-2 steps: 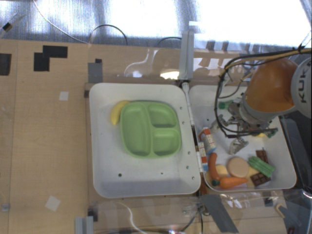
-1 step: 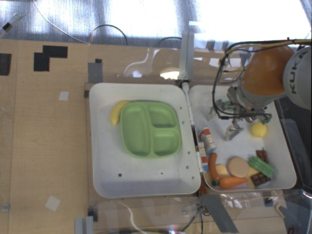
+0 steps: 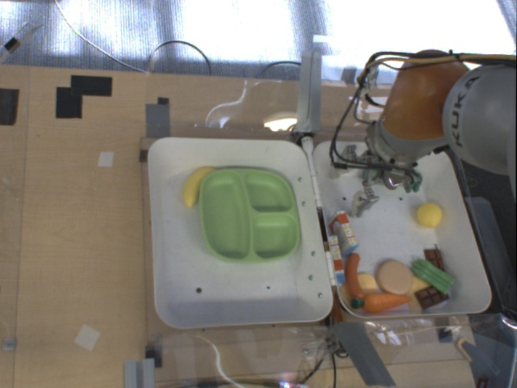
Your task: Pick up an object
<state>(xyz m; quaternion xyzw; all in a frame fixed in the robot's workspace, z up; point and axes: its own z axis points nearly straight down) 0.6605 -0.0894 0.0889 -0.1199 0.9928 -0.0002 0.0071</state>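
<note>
My gripper (image 3: 367, 199) hangs over the upper left part of the right bin (image 3: 452, 176), above bare white floor, with nothing seen in it. A yellow lemon (image 3: 430, 214) lies to its right. A red and white carton (image 3: 346, 234) lies just below it against the bin's left wall. Along the near edge sit a red sausage (image 3: 352, 269), an orange carrot (image 3: 386, 302), a tan round bun (image 3: 395, 277), a green pod (image 3: 434, 274) and a brown chocolate bar (image 3: 430, 299).
The left bin (image 3: 174, 281) holds a green divided plate (image 3: 248, 213) with a yellow banana (image 3: 194, 186) tucked at its upper left. A grey post (image 3: 308, 87) rises between the bins at the back. Cables (image 3: 359, 103) loop beside the wrist.
</note>
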